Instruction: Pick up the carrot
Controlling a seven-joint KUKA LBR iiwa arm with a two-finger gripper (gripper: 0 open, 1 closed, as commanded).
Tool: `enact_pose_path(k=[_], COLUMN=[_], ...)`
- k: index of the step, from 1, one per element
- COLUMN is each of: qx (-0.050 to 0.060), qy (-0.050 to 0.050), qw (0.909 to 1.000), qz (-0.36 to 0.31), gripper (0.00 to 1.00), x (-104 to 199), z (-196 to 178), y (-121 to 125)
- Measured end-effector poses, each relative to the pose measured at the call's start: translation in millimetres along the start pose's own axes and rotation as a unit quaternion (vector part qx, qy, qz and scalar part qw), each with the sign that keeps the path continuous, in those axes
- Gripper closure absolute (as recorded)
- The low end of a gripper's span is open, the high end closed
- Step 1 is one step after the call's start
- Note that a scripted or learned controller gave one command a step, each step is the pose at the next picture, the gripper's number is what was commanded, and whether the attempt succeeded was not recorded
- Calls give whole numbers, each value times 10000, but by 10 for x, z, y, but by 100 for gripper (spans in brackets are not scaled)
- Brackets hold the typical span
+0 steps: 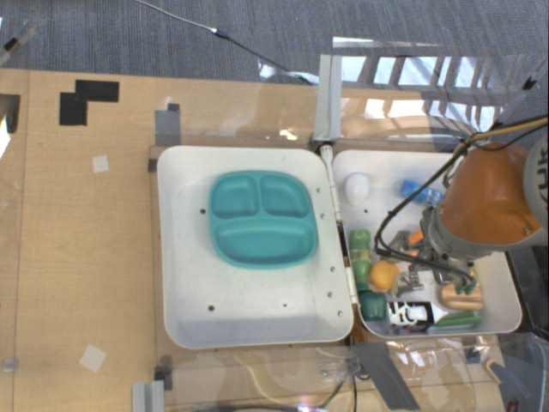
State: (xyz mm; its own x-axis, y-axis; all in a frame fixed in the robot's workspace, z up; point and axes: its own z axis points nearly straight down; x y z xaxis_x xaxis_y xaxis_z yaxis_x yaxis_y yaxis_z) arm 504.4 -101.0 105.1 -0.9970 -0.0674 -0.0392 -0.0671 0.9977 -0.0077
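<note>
A small orange piece, which looks like the carrot (pixel 413 239), shows at the left edge of the arm's wrist in the right bin (pixel 513 314). The arm hides most of it. My gripper (pixel 426 273) hangs low over the middle of the right bin, just below and right of that orange piece, under the orange band (pixel 485 200). Black cables loop around it to the left.
The right bin also holds a white ball (pixel 356 184), a blue item (pixel 412 187), a yellow-orange round fruit (pixel 384 275), green pieces (pixel 358 243), a hot dog bun (pixel 461 297) and a black-and-white item (pixel 410 313). A teal divided plate (pixel 262 219) lies in the left bin (pixel 184 316).
</note>
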Motion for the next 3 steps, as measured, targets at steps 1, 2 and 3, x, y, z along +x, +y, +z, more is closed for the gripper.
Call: enact_pose_path(k=[1, 2, 3], qx=[-2, -5, 11], qy=[5, 153, 139], qw=[10000, 9854, 9628], qz=[-3, 1695, 2697], gripper=[0, 0, 0], x=[2, -352, -833], z=[4, 174, 192], y=[3, -84, -3])
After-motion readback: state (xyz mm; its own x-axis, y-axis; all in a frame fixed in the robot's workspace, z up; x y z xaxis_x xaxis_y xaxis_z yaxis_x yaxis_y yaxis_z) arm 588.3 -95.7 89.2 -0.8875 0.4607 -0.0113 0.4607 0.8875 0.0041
